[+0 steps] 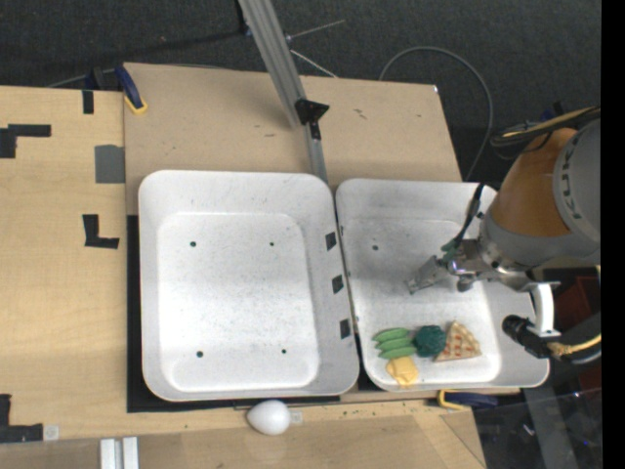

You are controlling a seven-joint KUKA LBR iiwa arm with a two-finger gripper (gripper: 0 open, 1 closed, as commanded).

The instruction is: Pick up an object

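In the right bin [391,213] several small toy foods lie near the front wall: a green pea pod [393,340], a dark green broccoli piece [429,339], a tan pizza slice [459,344] and a yellow piece [402,369]. My gripper [427,279] hangs over the middle of the right bin, just behind these objects, its grey fingers pointing left. Nothing shows between the fingers. The arm's orange band [532,198] sits over the bin's right wall.
The left bin [234,281] stands beside the right one. A white egg-shaped object [269,417] lies on the bench in front of the left bin. A grey metal pole [278,52] slants in from the back toward the gap between the bins.
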